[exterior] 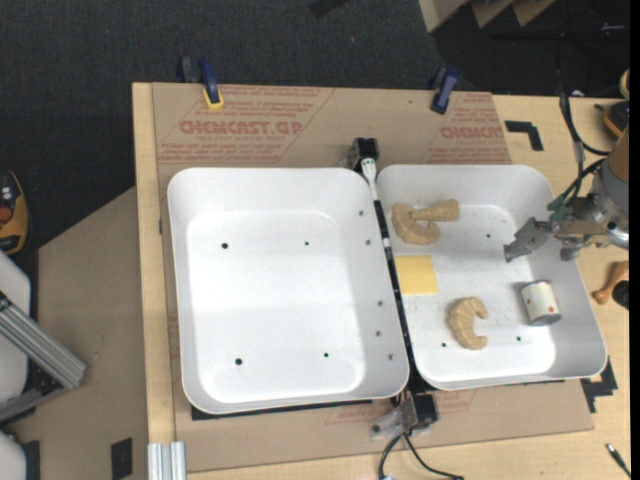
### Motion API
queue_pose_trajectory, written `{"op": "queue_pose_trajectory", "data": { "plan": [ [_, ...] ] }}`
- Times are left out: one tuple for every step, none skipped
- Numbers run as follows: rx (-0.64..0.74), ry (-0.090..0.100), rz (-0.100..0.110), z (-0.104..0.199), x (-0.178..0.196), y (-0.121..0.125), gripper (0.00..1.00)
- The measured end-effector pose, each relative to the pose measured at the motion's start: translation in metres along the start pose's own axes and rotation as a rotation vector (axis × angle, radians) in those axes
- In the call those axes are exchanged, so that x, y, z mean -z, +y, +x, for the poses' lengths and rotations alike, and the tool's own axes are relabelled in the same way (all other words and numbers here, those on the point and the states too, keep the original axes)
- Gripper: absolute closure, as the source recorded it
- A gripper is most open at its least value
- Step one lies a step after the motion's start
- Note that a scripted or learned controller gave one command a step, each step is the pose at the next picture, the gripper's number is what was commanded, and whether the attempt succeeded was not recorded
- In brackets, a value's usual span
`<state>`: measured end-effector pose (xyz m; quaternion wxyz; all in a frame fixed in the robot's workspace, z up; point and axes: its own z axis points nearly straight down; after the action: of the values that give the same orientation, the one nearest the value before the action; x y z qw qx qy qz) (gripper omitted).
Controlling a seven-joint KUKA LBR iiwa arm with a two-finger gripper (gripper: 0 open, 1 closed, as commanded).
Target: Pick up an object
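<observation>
Objects are seen lying in the right bin (500, 178): two tan croissants (425, 220) (467, 323), a yellow square (417, 275) and a small cylinder (540, 301). The gripper (545, 236) is poised above the bin's right side, fingers spread, nothing held.

A robotics lab: a brown cardboard sheet (330, 118) is fixed to the table (100, 288) with blue-and-yellow spring clamps (209, 83), beside a silver aluminium extrusion rail (40, 343), loose black cables (420, 458) and dark carpet floor (90, 28).
</observation>
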<state>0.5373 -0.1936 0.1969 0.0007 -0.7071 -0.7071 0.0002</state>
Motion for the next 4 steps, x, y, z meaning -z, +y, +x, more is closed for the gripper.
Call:
{"op": "queue_pose_trajectory", "data": {
  "plan": [
    [0.005,0.005,0.006,0.048,-0.071,0.025,0.0],
    [0.004,0.004,0.007,0.104,-0.115,-0.009,0.0],
    [-0.002,-0.004,-0.007,0.058,-0.112,0.032,0.0],
    [0.005,-0.003,-0.013,0.073,-0.078,0.115,0.0]
  ]
}}
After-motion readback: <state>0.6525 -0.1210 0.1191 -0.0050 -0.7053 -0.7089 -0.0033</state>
